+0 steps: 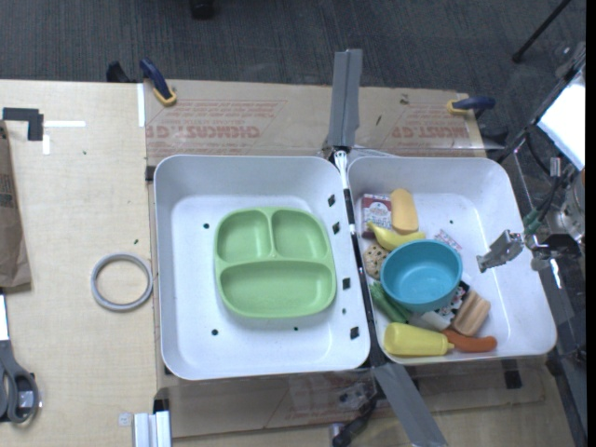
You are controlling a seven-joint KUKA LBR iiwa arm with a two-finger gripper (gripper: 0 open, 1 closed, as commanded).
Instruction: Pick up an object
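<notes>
Pale wooden bench (pixel 74 184), two white bins. Round blue plastic bowl (pixel 422 273) low in right bin (pixel 484 180), left of grey metal claw (pixel 501 250). Claw empty; open or closed, cannot tell.

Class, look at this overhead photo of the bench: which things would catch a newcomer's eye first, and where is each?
The green divided plate lies alone in the left bin. The blue bowl sits amid crowded toy food in the right bin, with a yellow piece along the near wall. The gripper hangs by that bin's right side.
</notes>
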